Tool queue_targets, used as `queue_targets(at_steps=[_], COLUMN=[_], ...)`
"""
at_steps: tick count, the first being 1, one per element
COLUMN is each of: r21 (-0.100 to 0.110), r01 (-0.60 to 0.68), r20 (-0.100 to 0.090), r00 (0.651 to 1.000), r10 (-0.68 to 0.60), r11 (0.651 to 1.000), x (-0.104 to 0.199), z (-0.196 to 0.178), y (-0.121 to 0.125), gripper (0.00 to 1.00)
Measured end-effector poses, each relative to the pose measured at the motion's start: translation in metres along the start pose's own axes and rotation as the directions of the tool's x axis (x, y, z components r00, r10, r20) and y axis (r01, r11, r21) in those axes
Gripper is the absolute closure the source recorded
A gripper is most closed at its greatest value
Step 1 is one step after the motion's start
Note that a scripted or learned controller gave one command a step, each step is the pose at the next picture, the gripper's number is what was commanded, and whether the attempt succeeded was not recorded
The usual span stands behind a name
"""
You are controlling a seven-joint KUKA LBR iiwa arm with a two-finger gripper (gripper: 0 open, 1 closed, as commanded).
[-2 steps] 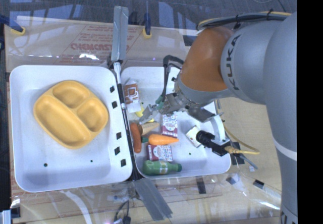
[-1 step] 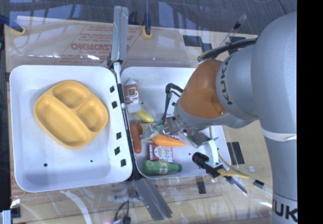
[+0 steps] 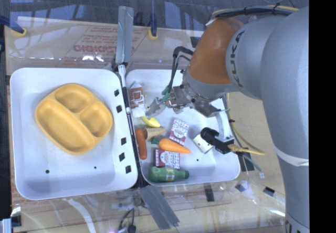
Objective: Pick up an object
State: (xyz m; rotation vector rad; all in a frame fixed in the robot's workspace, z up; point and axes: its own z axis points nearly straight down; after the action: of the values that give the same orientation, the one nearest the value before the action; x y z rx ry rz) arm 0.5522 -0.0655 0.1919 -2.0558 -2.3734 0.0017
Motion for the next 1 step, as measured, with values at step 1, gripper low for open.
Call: queue_targets(at_steps=[1], r21=[-0.002], r01=[0.336], r20=[0.002], r00=[0.942], r10=[-0.336], r11=[0.942], x=[0.0145], z=[-0.0542], y=[0.0222], gripper=[0.00])
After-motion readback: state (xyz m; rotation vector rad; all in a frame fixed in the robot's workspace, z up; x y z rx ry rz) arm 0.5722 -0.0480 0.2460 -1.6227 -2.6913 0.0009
